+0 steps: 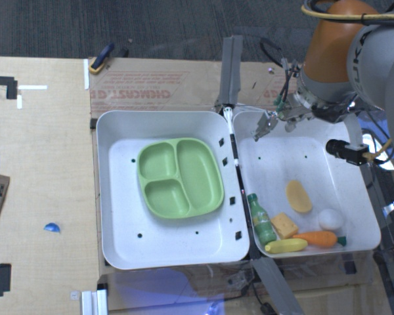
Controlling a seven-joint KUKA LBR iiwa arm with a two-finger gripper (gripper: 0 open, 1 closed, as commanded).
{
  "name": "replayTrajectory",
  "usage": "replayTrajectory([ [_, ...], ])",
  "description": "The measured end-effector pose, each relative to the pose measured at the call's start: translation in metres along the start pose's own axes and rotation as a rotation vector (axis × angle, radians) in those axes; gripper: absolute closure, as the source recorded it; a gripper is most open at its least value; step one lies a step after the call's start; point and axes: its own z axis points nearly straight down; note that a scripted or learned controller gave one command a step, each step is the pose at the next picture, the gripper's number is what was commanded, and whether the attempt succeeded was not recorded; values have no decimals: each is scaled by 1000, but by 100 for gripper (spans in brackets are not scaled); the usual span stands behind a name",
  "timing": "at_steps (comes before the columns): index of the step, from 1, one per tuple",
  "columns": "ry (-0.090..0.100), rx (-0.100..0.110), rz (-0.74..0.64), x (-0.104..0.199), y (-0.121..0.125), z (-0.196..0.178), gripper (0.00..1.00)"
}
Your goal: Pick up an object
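Yellow, orange and green items crowd the near edge of the right bin (354, 176): a yellow banana-shaped piece (286, 245) lies nearest, touching an orange carrot (319, 239) on its right, with a green bottle (261, 220) lying against the bin's left wall and a tan block (285, 226) just beside it. A white egg-like ball (329, 219) rests just beyond the carrot, and a tan oval piece (299, 196) lies farther in, apart from the cluster. The left bin (118, 195) carries a pale green three-compartment tray (180, 176) near its centre, tilted slightly. At the far left corner of the right bin hangs the hand (264, 125), small and dark against the white floor; its fingers appear slightly spread and nothing lies between them. The grey arm (374, 51) with its orange band enters from the far right. On the wooden surface (39, 163) to the left lies a small blue object (51, 228), and a blue-handled tool (102, 56) rests at the far edge.
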Motion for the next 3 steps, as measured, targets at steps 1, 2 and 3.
replayTrajectory([
  [1, 0, 0, -143, -32, -20, 4, 0],
  [2, 0, -3, -225, -49, -72, 100, 0],
  [3, 1, -1, -231, -44, -118, 100, 0],
])
